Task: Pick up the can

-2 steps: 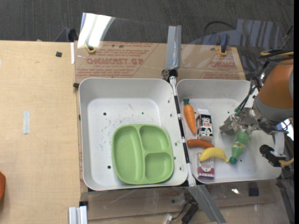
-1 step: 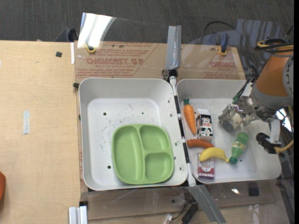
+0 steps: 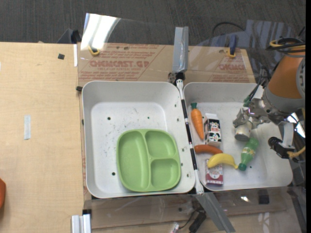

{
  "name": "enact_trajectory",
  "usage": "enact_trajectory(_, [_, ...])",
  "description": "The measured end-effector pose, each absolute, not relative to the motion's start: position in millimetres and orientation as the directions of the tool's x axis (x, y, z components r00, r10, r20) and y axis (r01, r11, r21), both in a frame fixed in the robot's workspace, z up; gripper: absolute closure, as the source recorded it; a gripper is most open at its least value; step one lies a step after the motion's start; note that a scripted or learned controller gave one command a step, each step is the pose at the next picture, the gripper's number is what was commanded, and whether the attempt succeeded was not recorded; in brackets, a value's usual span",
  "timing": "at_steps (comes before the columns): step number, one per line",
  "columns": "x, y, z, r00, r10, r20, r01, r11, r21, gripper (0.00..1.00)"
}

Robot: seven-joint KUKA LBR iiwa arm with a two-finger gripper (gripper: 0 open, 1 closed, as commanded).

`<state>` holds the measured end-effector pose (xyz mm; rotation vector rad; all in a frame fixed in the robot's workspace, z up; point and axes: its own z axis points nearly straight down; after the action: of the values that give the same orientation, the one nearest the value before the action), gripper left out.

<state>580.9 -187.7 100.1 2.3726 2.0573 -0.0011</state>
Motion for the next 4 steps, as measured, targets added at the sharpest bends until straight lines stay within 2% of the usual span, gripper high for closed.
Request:
enact_trajectory(1, [505.8,-203.7,91.1,0.022,1.000,0.001,1.000,-0.022,-0.001,1.00])
enact_trajectory(2, [477.2,-207.7,91.1,-0.008,1.000,0.001,1.000,0.008,-0.002,1.00])
enact_trajectory(3, [477.4,-197.7,90.9,-0.015,1.000,0.001,1.000,0.015,-0.002,1.00])
enact_trajectory(4, [477.4,-197.8,91.0,-0.015,1.000,0.001,1.000,0.015,-0.001,0.00])
